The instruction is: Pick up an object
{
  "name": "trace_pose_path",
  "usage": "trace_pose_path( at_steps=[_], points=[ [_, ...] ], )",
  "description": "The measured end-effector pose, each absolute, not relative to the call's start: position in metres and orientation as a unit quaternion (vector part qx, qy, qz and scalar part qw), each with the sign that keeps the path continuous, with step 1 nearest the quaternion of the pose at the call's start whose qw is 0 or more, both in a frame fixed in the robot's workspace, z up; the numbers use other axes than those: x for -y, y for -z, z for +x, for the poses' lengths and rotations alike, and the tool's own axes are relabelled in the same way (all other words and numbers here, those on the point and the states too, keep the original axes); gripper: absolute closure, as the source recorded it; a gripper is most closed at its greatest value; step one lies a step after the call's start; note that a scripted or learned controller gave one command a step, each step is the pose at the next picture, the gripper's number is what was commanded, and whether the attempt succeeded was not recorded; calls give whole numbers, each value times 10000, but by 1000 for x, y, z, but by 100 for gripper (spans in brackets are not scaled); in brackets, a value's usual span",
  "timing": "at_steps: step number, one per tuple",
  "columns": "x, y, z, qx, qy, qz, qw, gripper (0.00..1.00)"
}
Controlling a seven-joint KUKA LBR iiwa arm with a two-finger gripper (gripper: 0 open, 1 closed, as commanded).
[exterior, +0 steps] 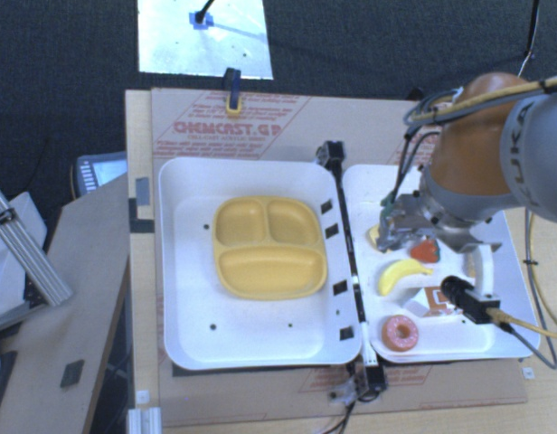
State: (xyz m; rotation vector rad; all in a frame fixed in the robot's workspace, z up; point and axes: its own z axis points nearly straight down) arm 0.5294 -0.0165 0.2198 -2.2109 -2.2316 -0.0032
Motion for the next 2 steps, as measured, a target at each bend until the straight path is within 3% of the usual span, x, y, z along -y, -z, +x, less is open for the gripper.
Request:
trace_pose_path(
  at_steps=[2],
  points=[
    [-94,-218,544,7106,12,-7036,2,100]
  ],
)
